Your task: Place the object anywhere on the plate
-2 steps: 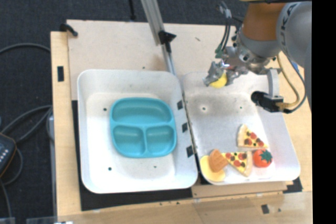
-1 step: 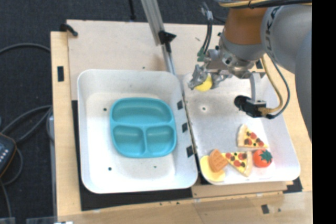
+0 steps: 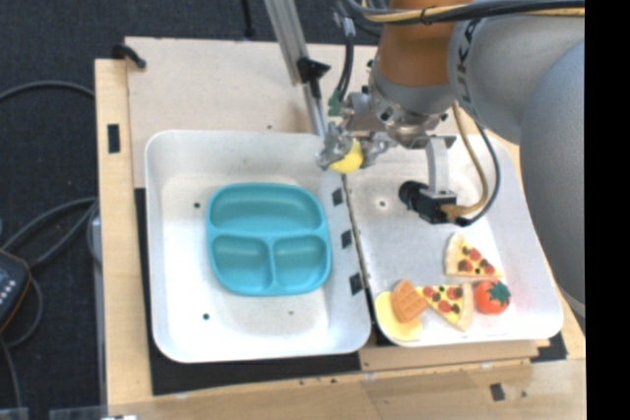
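A turquoise plate (image 3: 268, 239) with three compartments lies in the middle of the left bin (image 3: 177, 211). My gripper (image 3: 340, 155) hangs at the back of the bins, over the divide between them, above and to the right of the plate's far corner. A small yellow object (image 3: 349, 162) shows between its fingers, lifted off the bin floor, so the gripper is shut on it. The orange wrist and grey arm hide the back of the right bin (image 3: 389, 231).
Near the front of the right bin lie two toy pizza slices (image 3: 469, 260) (image 3: 445, 300), a red strawberry-like toy (image 3: 492, 296) and an orange biscuit-like piece (image 3: 408, 302). A slanted metal pole (image 3: 281, 5) rises just behind the gripper. A black cable end (image 3: 425, 202) dangles below the wrist.
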You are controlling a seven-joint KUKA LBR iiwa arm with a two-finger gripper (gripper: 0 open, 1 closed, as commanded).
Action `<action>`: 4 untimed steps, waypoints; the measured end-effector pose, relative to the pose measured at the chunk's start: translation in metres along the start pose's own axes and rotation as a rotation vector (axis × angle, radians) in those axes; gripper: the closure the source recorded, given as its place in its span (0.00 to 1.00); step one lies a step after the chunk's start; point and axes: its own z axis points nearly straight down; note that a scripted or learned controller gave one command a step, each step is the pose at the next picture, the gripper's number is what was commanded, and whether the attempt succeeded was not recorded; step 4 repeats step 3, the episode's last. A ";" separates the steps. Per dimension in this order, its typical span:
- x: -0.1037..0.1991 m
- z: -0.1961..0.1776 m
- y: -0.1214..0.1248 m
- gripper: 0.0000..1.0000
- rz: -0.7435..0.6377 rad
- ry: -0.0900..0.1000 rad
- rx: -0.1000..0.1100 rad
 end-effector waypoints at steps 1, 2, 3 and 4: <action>0.057 0.018 -0.014 1.00 0.001 -0.001 0.003; 0.072 0.022 -0.024 1.00 0.004 -0.002 0.002; 0.071 0.022 -0.024 0.00 0.006 -0.002 0.001; 0.071 0.022 -0.024 0.00 0.006 -0.002 0.001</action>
